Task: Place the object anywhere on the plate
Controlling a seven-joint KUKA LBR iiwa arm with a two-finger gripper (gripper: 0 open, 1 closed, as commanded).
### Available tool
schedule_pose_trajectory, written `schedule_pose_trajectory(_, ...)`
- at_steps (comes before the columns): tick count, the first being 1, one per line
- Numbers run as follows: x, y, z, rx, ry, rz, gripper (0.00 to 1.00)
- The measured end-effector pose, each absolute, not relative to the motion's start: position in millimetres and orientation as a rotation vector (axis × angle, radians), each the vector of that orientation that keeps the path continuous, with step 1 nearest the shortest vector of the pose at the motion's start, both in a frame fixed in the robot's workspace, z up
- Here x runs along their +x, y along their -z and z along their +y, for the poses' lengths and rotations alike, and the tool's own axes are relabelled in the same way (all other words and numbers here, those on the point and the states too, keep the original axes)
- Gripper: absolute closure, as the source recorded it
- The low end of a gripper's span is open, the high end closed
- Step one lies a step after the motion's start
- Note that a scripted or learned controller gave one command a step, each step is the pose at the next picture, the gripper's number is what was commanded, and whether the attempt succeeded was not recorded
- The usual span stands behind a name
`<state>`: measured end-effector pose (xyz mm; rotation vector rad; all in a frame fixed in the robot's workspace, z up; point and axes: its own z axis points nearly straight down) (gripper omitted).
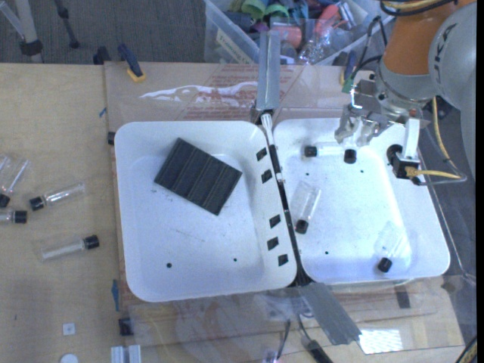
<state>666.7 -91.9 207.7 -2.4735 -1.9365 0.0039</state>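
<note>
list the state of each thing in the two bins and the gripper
dark plate: flat in the left bin, tilted askew, nothing on it
vial: lying on its side in the right bin, near the divider
second vial: lying in the right bin's near right corner
gripper: hovering over the right bin's far edge, holding nothing visible

The grey arm [442, 36] reaches in from the right, its pincer [359, 131] pointing down, fingers slightly apart.

Matt ribbed dark plate [198, 176], glossy white plastic bins [144, 271], clear plastic vials [304, 203], pale wooden bench [53, 293]
</note>
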Motion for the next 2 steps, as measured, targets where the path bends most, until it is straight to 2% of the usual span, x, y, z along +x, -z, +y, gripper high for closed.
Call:
schedule_pose_trajectory(1, 653.1, -183.7, 4.5, -2.605, -0.006, -1.748, 1.0)
schedule_pose_trajectory(2, 665.3, -183.9, 35.8, -3.075, 0.0, -0.638, 1.0)
